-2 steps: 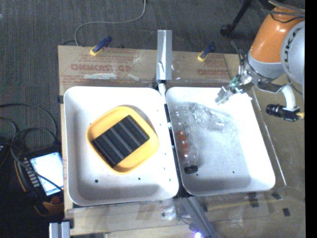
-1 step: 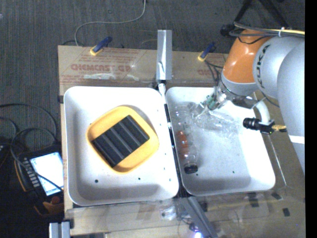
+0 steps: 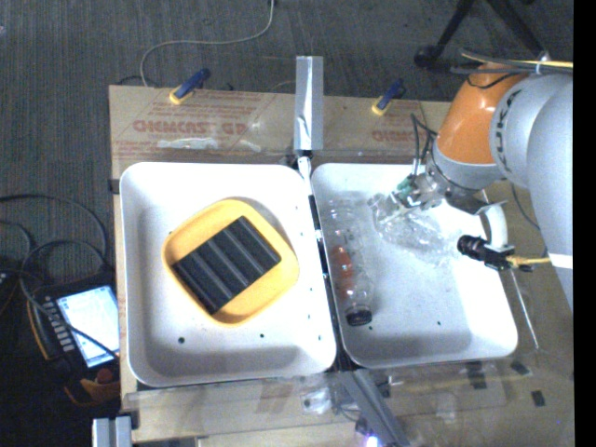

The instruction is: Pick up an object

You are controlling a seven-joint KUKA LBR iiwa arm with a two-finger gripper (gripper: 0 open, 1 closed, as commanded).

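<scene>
A clear plastic bottle with a dark cap (image 3: pixel 347 268) lies nearest, along the left wall of the right white bin (image 3: pixel 466 338), cap toward the front edge. Behind it, a crumpled piece of clear plastic wrap (image 3: pixel 410 226) sits in the bin's back half. The left white bin (image 3: pixel 149 277) holds a yellow tray with black ribbed inlay (image 3: pixel 232 260). The grey arm's gripper (image 3: pixel 416 189) hangs over the wrap's back edge; whether it is spread or pinched I cannot tell. To pick well, I judge it should centre over the wrap's bulk, descend squarely, and close firmly, since thin film can slip free.
</scene>
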